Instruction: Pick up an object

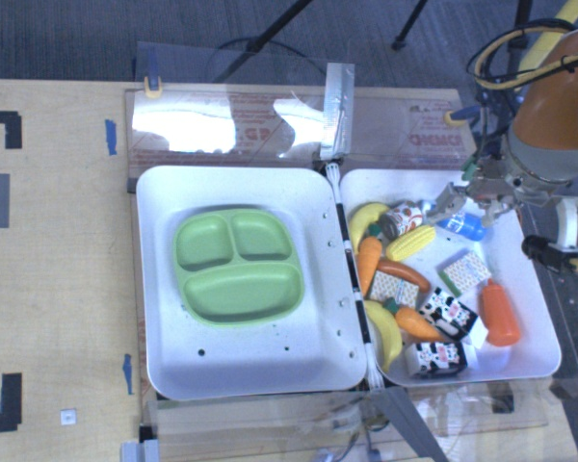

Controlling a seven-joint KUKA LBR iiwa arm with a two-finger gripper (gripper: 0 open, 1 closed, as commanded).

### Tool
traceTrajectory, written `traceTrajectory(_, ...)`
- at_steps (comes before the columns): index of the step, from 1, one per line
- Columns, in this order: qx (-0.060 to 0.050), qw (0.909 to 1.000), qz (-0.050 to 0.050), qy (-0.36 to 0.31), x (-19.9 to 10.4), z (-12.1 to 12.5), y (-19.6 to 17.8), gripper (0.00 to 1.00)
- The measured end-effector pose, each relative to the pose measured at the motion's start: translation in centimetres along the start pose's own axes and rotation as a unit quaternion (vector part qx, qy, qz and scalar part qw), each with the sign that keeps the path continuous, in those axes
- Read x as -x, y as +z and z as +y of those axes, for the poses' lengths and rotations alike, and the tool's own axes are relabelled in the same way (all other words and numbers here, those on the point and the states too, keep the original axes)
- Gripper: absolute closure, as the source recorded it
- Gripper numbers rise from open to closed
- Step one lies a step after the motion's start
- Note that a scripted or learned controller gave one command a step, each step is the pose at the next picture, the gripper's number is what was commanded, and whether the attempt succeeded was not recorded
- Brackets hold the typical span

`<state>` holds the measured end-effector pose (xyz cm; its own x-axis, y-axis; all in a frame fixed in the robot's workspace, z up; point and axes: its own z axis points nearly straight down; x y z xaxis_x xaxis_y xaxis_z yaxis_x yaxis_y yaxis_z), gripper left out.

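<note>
Camera view: we hover our gripper, fingers spread and empty, over the right bin; next, descend onto the blue bottle.

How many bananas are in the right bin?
2: one banana at the bin's far-left corner, another banana along its near-left side under the carrot. Others may be hidden.

I am looking down on a pale wooden bench that is carrying black corner marks and bits of blue tape along its left part. Beyond its far edge a dark grey-blue carpet floor is showing, with thin black stand legs crossing it. Overhead light is glaring off a clear plastic sheet lying at the bench's back.
</note>
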<state>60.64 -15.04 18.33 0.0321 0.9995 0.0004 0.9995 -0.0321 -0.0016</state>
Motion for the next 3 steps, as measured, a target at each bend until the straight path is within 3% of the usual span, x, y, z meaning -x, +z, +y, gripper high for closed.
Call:
traceTrajectory(1,0.0,0.988,0.0,-0.154,-3.6,-0.5,4.0,0.0)
traceTrajectory(2,0.0,0.9882,0.0,-0.153,-4.7,-9.3,6.2,0.0)
traceTrajectory(3,0.014,0.971,-0.001,-0.239,-2.7,-11.8,8.8,0.0)
